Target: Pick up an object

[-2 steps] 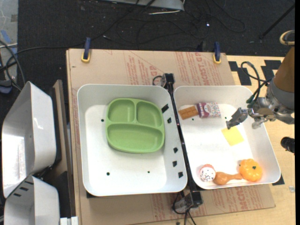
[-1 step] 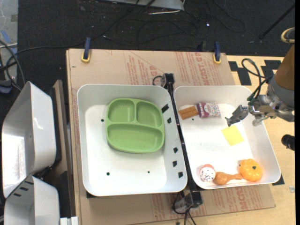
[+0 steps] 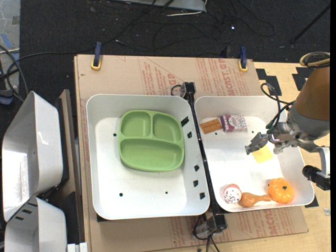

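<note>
End effector [image 3: 261, 144] is seen low in the right bin [image 3: 239, 180], just left of a yellow block [image 3: 263, 155]; finger state cannot be told; block could be nudged aside and missed if approached off-centre.

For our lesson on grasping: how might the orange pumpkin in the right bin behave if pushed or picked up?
The orange pumpkin looks rounded, so it may roll when nudged. It sits near the right bin's wall, which could crowd a grasp. Its glossy, plastic-like look suggests it is light and perhaps slippery.
</note>
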`<state>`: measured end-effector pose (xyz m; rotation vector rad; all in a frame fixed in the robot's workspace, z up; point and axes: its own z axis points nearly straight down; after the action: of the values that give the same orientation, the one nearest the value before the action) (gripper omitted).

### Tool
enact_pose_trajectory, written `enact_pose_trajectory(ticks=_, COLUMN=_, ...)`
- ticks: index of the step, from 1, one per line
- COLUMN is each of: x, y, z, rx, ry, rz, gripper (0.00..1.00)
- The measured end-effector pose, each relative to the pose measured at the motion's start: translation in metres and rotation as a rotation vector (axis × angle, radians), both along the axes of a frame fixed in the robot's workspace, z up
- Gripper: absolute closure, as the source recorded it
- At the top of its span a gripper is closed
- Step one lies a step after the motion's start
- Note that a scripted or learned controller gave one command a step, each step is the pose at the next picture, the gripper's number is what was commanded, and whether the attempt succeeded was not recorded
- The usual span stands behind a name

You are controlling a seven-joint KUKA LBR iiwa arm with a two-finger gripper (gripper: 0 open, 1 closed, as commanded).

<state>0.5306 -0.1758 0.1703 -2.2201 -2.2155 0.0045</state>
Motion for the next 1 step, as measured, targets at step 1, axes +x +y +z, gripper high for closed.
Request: enact_pose_trajectory(ticks=1, x=0.0072, y=0.0016, z=-0.0467, rx=0.0, ry=-0.001, rz=0.001, gripper=0.0)
